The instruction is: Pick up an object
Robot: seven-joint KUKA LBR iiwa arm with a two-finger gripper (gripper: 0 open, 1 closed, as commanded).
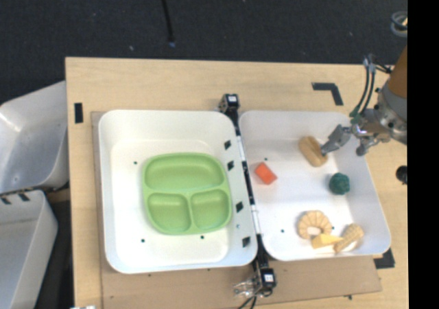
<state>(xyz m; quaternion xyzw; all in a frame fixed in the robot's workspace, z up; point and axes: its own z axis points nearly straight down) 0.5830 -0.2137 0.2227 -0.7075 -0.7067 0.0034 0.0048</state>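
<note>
The right bin holds several small objects. A tan oblong piece lies near its middle, an orange block to the left and a dark green ball to the right. At the front lie a ridged tan shell-shaped piece, a yellow piece and a tan ridged piece. My gripper hangs over the bin's right side, open, with nothing between its fingers. Its left finger is just right of the tan oblong piece.
The left bin holds a light green divided plate. A clipped divider runs between the bins. White containers stand off the bench's left side.
</note>
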